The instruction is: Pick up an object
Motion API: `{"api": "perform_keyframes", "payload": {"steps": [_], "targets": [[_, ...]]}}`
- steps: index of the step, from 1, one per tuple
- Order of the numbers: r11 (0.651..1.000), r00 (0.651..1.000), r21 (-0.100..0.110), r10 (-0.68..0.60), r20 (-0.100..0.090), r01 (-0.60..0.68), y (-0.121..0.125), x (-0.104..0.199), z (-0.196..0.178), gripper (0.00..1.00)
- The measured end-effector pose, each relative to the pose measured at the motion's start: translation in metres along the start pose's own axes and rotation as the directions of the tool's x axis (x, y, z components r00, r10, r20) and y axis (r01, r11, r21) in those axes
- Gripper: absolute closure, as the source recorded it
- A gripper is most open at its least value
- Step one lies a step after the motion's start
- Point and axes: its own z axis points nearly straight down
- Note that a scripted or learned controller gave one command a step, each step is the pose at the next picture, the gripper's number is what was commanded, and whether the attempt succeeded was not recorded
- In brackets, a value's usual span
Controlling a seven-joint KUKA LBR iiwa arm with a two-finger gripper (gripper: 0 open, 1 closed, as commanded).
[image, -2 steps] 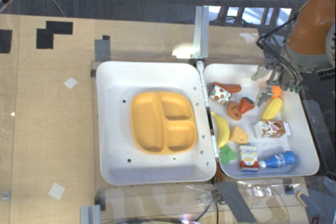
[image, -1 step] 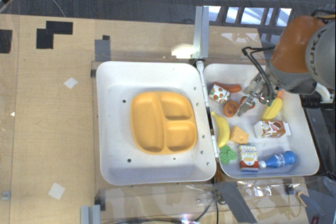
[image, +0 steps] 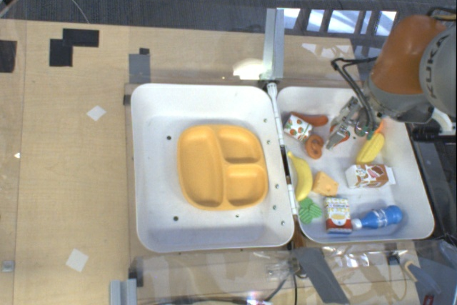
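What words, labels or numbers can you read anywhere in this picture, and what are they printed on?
No text reads clearly here.
Small red and white carton, right bin: printed pattern, too blurred to read.
Brown and white carton: printed label, too small to read.
Red and yellow juice box: printed label, unreadable.
Blue plastic bottle with white cap: no legible label.
Yellow divided plastic tray, left bin: no markings.

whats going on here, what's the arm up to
A grey arm with an orange band reaches in from the right, and its gripper hangs over the right bin. That bin holds toy food: two bananas, a blue bottle, small cartons and a cheese wedge. Nothing shows between the fingers, so no pick is evident yet. The left bin holds a yellow divided plate.
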Motion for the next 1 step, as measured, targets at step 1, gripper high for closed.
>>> {"api": "perform_keyframes", "payload": {"steps": [1], "targets": [[0.987,0.987,-0.002,0.162,-0.003,-0.162,0.0536,0.019,-0.1134,1.0]]}}
